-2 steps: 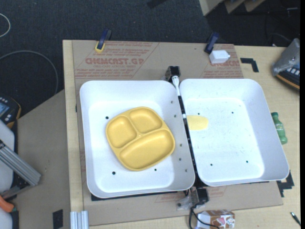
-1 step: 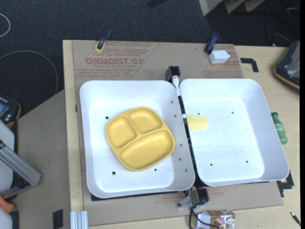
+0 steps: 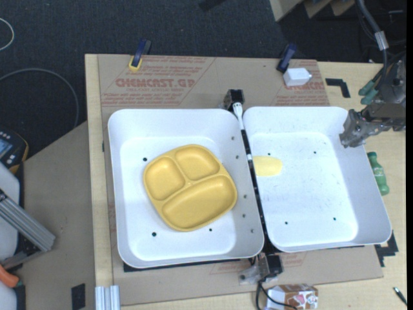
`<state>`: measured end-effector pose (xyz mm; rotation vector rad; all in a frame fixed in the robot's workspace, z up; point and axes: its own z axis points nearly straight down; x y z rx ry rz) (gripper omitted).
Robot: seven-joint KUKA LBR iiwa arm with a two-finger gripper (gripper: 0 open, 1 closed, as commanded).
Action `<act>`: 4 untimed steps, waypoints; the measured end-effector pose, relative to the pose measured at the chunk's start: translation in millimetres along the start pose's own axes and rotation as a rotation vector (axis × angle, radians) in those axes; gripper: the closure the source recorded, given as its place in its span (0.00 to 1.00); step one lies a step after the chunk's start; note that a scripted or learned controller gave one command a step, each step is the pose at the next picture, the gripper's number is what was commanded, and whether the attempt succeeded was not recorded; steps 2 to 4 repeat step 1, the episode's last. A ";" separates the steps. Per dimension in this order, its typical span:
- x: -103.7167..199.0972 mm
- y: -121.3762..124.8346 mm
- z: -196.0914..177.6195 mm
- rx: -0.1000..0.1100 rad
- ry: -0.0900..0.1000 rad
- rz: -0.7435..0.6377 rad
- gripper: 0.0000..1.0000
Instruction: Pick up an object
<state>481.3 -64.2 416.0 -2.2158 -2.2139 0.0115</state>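
Cardboard on the tabletop (image 3: 193,76) reads "CHEMCAST"; below it, the yellow divided tray (image 3: 189,186) lies long-axis diagonal. Claw (image 3: 353,134) state unclear.

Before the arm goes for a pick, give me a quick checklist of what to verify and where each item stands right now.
1. Target present: yellow divided plate lies flat in the left bin: ok.
2. Second candidate: small pale yellow piece in the right bin, near the divider: ok.
3. Claw above a target: at the right bin's far right rim, away from both: not ok.
4. Claw carrying anything: cannot tell.
5. Green item outside the bin, near the arm's path: cannot tell.
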 end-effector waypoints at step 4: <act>104.3 -2.2 43.7 -0.004 0.001 -0.013 1.00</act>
